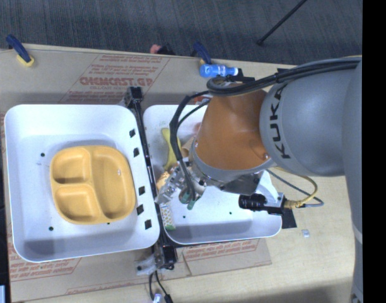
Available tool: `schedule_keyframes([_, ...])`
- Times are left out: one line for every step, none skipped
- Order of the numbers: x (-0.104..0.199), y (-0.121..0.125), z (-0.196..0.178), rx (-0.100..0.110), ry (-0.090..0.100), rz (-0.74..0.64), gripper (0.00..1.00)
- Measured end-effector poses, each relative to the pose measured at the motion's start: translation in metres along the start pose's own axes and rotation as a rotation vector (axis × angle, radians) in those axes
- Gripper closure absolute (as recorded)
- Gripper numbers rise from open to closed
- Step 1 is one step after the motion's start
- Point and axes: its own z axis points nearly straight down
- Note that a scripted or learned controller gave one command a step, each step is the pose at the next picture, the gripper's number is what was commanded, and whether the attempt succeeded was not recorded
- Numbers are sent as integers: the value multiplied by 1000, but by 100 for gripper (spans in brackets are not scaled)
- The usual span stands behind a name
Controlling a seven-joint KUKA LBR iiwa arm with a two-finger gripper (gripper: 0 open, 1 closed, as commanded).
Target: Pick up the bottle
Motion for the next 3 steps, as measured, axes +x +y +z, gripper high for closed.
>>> schedule_keyframes([-56, -71, -91, -3, -7, -114, 100])
schedule_keyframes([-26, -33, -43, 0, -4, -859, 100])
schedule_keyframes([-74, -77, -80, 0, -8, -1102, 100])
